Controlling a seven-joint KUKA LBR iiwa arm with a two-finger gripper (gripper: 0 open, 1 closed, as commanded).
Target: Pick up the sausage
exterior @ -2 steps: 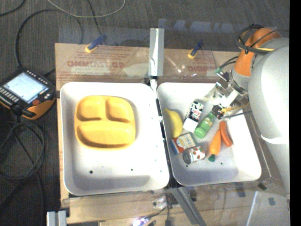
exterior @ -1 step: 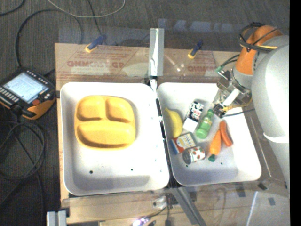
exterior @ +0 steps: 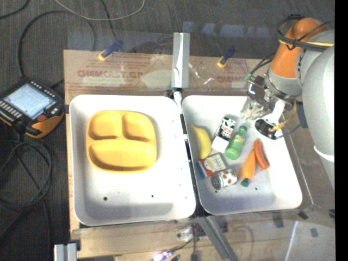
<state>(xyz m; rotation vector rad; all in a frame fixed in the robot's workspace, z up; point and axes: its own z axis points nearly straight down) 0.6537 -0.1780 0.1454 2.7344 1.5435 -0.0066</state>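
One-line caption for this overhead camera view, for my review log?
End effector hovers over the right bin's far edge; the sausage lies beside the carrot, ungrasped; a yellow tray occupies the left bin.

Shallow white bins [exterior: 81,200]: two, side by side
Yellow compartment trays [exterior: 122,140]: one
Yellow bananas [exterior: 202,141]: one
Green plastic bottles [exterior: 236,144]: one
Orange carrots [exterior: 248,168]: one
Reddish-orange sausages [exterior: 261,154]: one
Small printed cans [exterior: 224,179]: one
Small printed cartons [exterior: 226,128]: two

The arm [exterior: 321,91] is pale grey, with an orange band [exterior: 296,48] and black cables.
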